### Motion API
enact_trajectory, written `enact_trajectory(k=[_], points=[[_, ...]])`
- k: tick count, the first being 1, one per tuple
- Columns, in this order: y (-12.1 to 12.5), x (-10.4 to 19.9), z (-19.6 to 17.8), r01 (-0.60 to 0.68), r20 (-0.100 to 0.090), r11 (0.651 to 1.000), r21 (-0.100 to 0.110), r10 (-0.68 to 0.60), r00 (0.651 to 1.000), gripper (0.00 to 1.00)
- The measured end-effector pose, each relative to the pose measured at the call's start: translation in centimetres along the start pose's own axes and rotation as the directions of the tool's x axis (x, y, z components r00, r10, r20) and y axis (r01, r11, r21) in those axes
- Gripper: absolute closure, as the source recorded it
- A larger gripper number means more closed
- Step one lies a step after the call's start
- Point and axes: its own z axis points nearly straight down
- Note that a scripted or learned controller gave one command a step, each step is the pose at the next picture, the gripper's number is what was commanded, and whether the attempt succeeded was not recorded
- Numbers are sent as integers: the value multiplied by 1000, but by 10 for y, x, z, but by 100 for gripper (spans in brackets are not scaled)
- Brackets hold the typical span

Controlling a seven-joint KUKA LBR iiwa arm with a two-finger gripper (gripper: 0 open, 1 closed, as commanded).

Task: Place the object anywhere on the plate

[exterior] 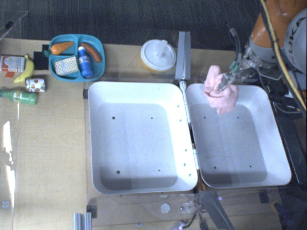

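Note:
A crumpled pink cloth (220, 96) hangs over the back left corner of the right bin (249, 152). My gripper (227, 82) reaches in from the right and is shut on the cloth's upper part, with the rest drooping below the fingers. The plate is a blue divided dish (73, 36) on the bench at the far left, behind the left bin (139, 143). It holds a toy carrot, a sausage, a small blue bottle and a cracker-like piece. The cloth is well to the right of the plate.
A white lidded tub (158, 55) stands behind the bins between plate and gripper. A grey metal post (182, 56) rises at the bins' shared back corner. A banana (25, 70), a carton (10, 63), a small can (35, 85) and a green bottle (19, 97) lie at the far left.

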Motion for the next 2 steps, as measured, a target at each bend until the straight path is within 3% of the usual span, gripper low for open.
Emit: enact_trajectory(k=[1, 2], points=[[6, 62, 0, 392, -2, 920, 0, -392, 920, 100], [11, 123, 2, 721, -2, 693, -2, -721, 693, 100]])
